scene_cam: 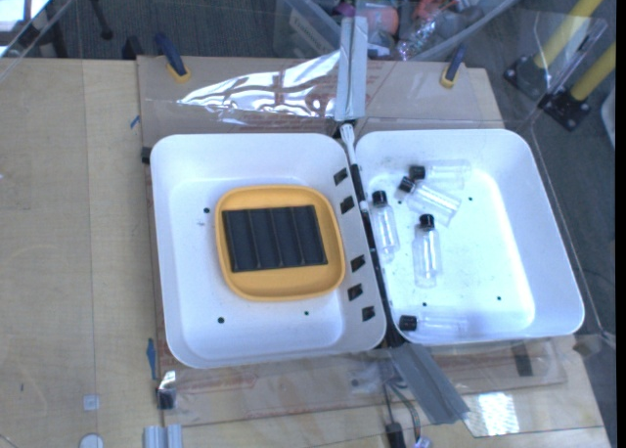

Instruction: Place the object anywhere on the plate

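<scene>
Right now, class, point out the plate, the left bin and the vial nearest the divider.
plate (281,285), camera view, yellow front rim.
left bin (186,241), camera view, bare white floor.
vial (385,226), camera view, clear body.

The arm's colours, shape, cables and markings cannot be told from this view. At 3 o'clock, the side it reaches in from, lies the right-hand white bin, with clear, black-capped vials scattered on its floor.
</scene>
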You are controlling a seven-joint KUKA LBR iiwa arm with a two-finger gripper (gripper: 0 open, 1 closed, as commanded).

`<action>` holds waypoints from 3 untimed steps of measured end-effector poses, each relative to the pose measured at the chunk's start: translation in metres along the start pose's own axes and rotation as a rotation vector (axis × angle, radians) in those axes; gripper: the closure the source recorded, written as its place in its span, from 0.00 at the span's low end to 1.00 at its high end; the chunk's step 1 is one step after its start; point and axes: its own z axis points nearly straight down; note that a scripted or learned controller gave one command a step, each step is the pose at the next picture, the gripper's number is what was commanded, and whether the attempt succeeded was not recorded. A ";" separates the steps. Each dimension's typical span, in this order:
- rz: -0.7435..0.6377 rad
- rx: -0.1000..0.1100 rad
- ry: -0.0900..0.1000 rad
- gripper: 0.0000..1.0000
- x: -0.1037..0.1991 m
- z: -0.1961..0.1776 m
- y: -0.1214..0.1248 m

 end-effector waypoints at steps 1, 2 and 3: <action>-0.421 -0.003 -0.001 1.00 -0.002 0.001 -0.006; -0.810 -0.004 -0.003 1.00 -0.032 0.002 -0.038; -1.151 -0.003 -0.002 1.00 -0.031 0.002 -0.067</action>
